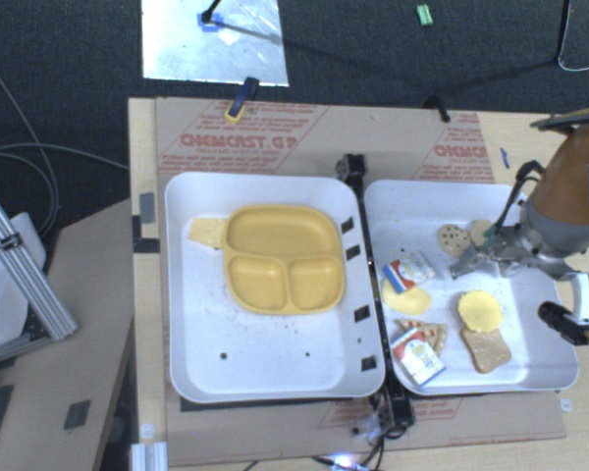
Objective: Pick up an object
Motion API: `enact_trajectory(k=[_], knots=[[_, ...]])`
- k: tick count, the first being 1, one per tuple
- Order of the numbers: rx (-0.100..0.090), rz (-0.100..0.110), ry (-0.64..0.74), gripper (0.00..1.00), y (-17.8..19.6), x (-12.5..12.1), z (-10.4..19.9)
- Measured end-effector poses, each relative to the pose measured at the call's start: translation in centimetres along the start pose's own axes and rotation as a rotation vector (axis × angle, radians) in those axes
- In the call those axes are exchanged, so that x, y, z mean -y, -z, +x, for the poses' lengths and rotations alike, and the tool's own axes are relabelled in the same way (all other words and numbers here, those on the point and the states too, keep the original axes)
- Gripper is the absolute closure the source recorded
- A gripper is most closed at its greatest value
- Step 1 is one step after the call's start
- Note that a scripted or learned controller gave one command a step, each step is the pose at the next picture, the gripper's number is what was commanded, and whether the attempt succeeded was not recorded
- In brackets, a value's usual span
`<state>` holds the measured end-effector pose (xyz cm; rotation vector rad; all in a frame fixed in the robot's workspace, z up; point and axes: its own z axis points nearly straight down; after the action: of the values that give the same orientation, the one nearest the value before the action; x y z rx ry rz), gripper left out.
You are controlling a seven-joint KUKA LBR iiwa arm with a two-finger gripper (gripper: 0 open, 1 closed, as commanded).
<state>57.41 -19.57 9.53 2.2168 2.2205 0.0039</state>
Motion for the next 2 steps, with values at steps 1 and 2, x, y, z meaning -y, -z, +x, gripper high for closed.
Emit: enact_trajectory(k=[1,2], knots=[[-0.004,0.009,0.004,0.00,-0.9,5.1,5.4],[-0.001,0.001,0.000,1.00,0.3,4.7,5.1]])
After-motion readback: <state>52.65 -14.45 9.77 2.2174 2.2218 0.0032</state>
